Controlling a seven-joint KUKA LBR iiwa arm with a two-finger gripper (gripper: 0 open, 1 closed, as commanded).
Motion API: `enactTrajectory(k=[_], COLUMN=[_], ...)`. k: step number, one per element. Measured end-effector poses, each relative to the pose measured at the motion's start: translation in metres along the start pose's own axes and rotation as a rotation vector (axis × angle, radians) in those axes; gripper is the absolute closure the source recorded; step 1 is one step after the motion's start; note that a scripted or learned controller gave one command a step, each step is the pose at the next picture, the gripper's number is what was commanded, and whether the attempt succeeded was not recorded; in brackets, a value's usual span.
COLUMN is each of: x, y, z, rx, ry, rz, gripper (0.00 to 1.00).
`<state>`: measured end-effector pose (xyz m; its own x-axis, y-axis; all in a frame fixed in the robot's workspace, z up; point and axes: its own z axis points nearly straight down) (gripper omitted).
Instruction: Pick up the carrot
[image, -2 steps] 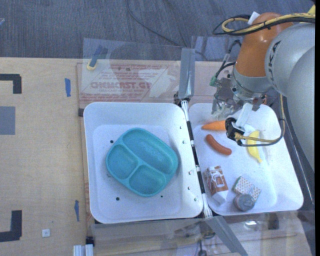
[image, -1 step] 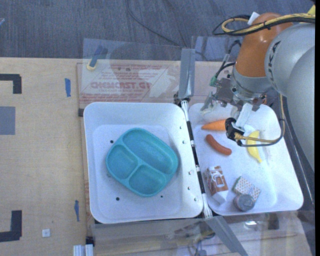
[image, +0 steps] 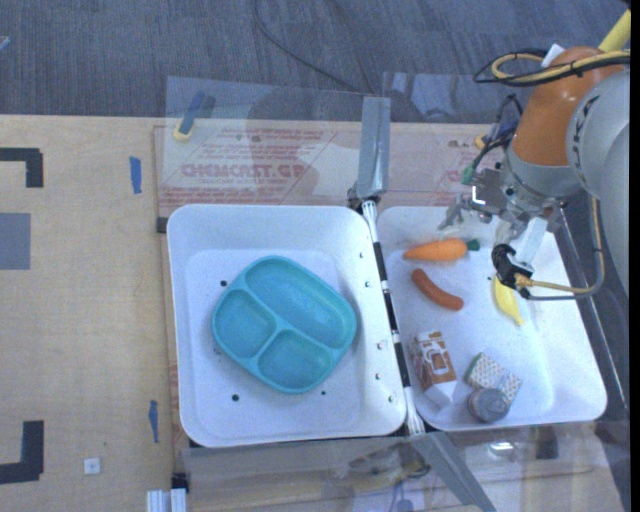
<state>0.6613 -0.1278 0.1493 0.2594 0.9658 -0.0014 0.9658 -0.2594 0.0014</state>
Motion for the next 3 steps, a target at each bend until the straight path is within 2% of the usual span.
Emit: enactTrajectory(k=[1,2,3], x=[-0.001,0.010,0.009], y=[0.005,0.002,0.004], z=[0.047,0.063,0.051], rx=[0.001,0.004,0.001], ry=[0.001,0.000,0.001], rz=[-0.202,-0.221,-0.218], gripper=[0.00,0.00,1.00])
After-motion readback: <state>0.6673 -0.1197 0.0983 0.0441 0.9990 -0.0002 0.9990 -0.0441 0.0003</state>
